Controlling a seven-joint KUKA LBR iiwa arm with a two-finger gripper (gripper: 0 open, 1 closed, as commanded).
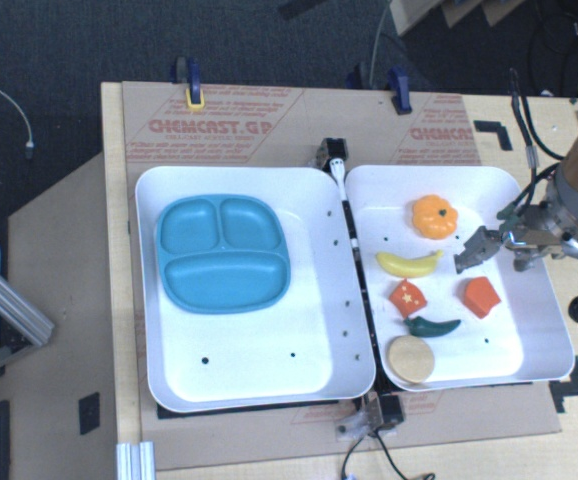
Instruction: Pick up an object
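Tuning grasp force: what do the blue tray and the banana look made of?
Blue tray: likely rigid moulded plastic, matte to satin, judging by its uniform colour and soft rounded compartment ridges. Banana: probably a plastic or rubbery toy, going by its flat, even yellow with no peel marks; how hard it is cannot be told.

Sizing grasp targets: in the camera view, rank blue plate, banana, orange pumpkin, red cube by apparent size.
1. blue plate, by far
2. orange pumpkin and banana: close, banana longer but thin, so unranked
3. red cube
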